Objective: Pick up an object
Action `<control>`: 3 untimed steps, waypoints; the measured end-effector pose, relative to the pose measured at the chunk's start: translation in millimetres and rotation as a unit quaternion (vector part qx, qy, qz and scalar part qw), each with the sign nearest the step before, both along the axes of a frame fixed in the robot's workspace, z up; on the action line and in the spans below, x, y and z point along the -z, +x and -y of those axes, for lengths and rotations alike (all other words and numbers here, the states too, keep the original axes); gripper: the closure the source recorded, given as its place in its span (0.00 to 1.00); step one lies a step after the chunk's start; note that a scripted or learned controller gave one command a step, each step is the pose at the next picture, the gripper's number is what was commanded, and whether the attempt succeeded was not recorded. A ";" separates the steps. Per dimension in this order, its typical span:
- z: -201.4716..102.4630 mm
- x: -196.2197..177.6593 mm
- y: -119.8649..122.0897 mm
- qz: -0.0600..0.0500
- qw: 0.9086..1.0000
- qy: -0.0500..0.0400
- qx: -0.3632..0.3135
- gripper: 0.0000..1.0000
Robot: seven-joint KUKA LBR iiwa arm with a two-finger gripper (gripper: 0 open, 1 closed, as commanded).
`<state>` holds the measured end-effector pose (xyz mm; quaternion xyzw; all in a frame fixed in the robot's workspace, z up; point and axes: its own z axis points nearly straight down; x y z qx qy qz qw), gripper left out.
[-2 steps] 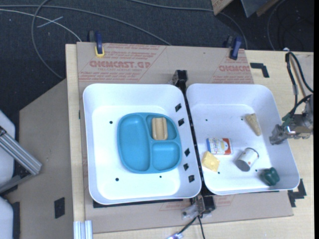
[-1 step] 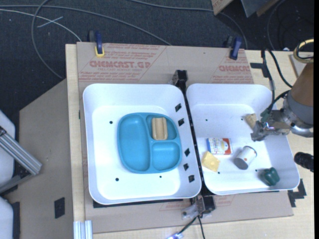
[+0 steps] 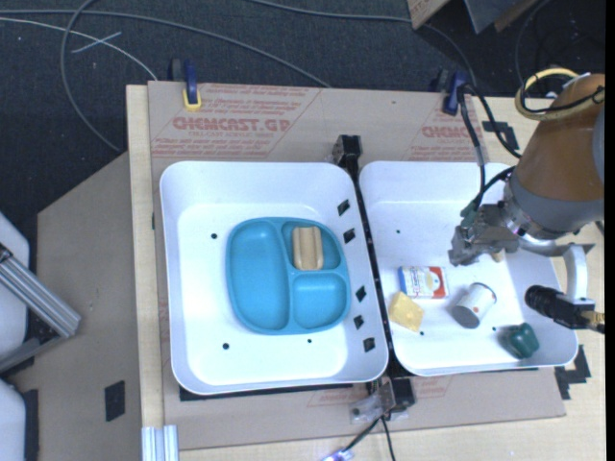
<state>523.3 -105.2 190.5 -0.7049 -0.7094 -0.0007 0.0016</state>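
My gripper (image 3: 473,241) hangs over the right bin (image 3: 423,195), just above and to the right of a small red-and-white carton (image 3: 422,282). A grey-and-white can (image 3: 473,305) lies on its side below the gripper. A yellow cheese wedge (image 3: 406,312) sits near the bin's left front, and a dark green object (image 3: 521,340) rests at the front right. Nothing shows between the gripper's fingers from this angle.
The left bin (image 3: 192,257) holds a blue divided tray (image 3: 255,281) with a tan bread-like piece (image 3: 307,248) in its upper right compartment. A black divider (image 3: 357,248) runs between the bins. The arm's orange band (image 3: 567,152) overhangs the right bin's far right side.
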 end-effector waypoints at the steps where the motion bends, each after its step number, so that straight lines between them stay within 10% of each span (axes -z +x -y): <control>1: -41.8 -13.0 16.4 0.002 1.000 -0.001 0.001 1.00; 3: -139.2 -37.2 57.3 0.002 1.000 -0.001 0.000 1.00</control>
